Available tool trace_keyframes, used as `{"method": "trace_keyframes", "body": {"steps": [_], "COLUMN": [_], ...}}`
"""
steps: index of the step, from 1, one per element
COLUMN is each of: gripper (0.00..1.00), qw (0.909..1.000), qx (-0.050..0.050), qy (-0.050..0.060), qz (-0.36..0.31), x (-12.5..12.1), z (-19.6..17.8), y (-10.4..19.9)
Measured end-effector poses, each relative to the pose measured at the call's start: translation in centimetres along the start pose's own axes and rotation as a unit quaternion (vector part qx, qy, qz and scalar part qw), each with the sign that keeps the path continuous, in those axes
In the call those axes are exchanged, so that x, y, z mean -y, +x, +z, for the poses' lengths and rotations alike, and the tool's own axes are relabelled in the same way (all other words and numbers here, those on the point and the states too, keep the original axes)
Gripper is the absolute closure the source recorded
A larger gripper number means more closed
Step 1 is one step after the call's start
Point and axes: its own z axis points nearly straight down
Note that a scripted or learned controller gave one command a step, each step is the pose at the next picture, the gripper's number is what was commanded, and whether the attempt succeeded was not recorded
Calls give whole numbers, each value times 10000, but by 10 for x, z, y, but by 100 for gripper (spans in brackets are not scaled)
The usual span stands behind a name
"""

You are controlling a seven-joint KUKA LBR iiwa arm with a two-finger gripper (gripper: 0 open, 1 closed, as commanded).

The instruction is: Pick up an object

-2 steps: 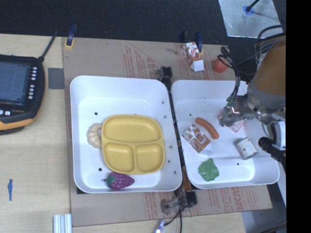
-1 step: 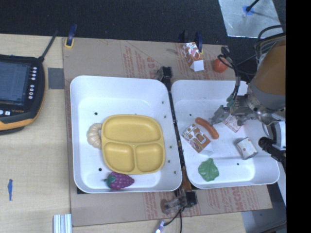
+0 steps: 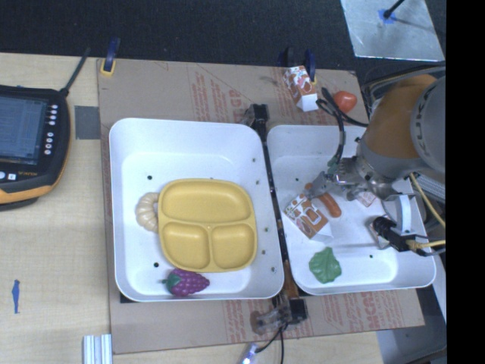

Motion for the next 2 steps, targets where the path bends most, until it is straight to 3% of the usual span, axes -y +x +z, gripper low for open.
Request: {"method": "trace_keyframes", "body": {"steps": [1,2], "gripper": [100,100], "qw": [10000,10000], "qx": [9,-4], "qy": [3,-21], "qz": [-20,2], "x": [0,-2], "z": [-11,-102], "y": [-1,78]}}
